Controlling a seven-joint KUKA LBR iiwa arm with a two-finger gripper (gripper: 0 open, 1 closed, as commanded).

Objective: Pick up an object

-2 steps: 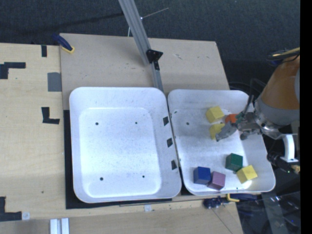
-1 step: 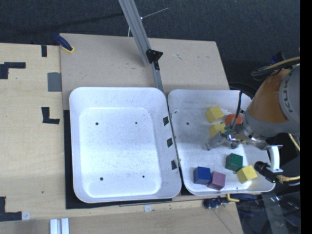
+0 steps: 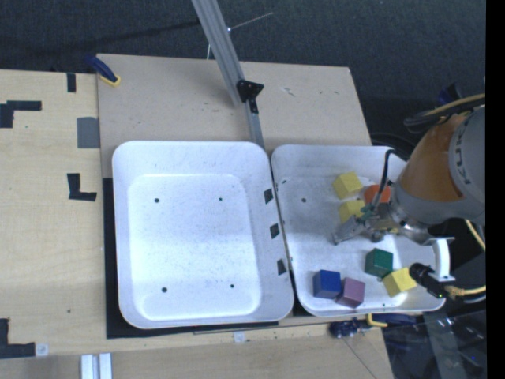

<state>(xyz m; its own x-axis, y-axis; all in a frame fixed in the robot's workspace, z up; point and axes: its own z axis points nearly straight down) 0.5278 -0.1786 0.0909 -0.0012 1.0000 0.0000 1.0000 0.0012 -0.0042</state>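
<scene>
**My pincer low in the right bin, among the blocks**

The bench (image 3: 197,101) is pale wood, with dark floor beyond it at the top of the view and black tape marks on its left part. On it sit two shallow white bins side by side. The left bin (image 3: 193,231) shows four small dark dots on its floor. The right bin (image 3: 304,235) holds all the blocks. A grey metal bar (image 3: 221,38) slants down from the top edge to the gap between the bins.

My arm (image 3: 442,172) comes in from the right, its orange band over the right bin's far corner. My pincer (image 3: 351,231) is down near the bin floor, pointing left; whether it is released or clenched I cannot tell.

Just above its tip lies a yellow block (image 3: 346,185), with a second yellow block (image 3: 350,209) right beside the tip and a small orange piece (image 3: 372,193) next to that. Nearer the front wall lie a green block (image 3: 379,261), a third yellow block (image 3: 398,281), a blue block (image 3: 326,283) and a purple block (image 3: 352,290), the last two touching.
</scene>
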